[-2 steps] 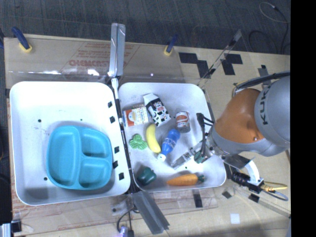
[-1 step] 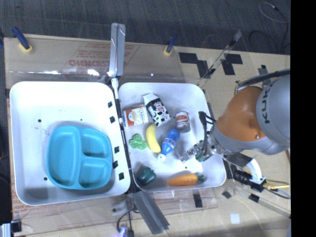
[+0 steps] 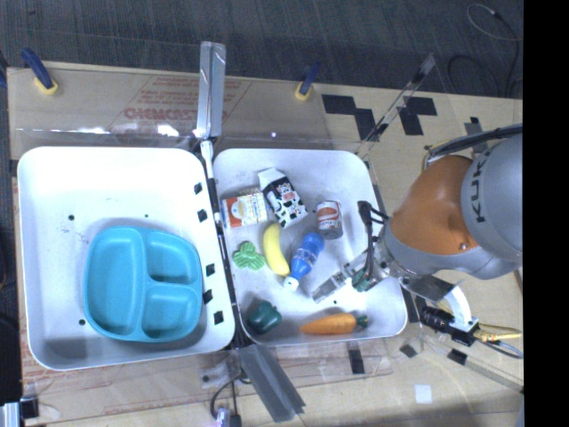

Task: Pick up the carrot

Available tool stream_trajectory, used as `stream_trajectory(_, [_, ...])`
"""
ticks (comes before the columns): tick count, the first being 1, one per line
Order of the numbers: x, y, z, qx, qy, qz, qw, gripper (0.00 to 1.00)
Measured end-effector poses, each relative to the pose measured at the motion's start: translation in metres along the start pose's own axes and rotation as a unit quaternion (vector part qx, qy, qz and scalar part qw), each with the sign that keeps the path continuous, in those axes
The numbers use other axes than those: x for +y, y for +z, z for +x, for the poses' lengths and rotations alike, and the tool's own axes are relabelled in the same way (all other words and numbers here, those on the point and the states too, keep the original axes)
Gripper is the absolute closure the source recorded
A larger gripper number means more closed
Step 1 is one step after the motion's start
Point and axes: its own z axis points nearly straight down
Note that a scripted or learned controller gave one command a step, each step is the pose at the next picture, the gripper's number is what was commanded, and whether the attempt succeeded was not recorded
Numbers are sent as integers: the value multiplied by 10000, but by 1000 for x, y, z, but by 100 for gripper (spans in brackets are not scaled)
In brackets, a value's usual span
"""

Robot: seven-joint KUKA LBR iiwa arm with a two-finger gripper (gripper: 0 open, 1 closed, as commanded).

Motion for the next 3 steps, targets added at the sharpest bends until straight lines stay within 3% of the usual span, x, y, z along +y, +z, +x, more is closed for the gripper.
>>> stream_trajectory(1, [0, 10, 0, 11, -1806, 6, 9836, 0])
stream_trajectory(2, [1, 9, 1, 8, -2961, -2, 9552, 0])
stream_trajectory(3, [6, 9, 11, -2, -3140, -4, 9494, 0])
